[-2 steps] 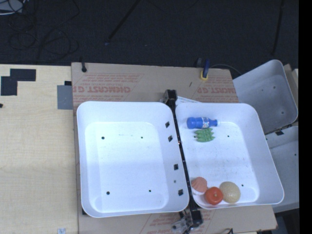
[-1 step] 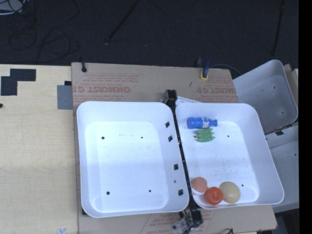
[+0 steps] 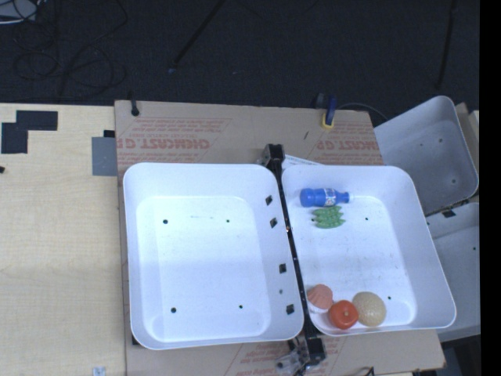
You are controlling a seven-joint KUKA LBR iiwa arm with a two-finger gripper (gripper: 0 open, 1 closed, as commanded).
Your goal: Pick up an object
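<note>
The right bin (image 3: 423,241) holds several small objects. A blue bottle (image 3: 322,197) with a white cap lies on its side near the bin's far edge. Just in front of it sits a small green toy (image 3: 329,218). At the bin's near edge a red tomato-like ball (image 3: 343,314) rests between a pink shell-shaped piece (image 3: 319,296) and a beige round ball (image 3: 369,308).
The left bin (image 3: 133,210) stands beside the right one, joined by a black clip strip (image 3: 283,233). Both rest on a brown cardboard sheet (image 3: 203,135). A grey-white panel (image 3: 430,143) stands at the far right.
</note>
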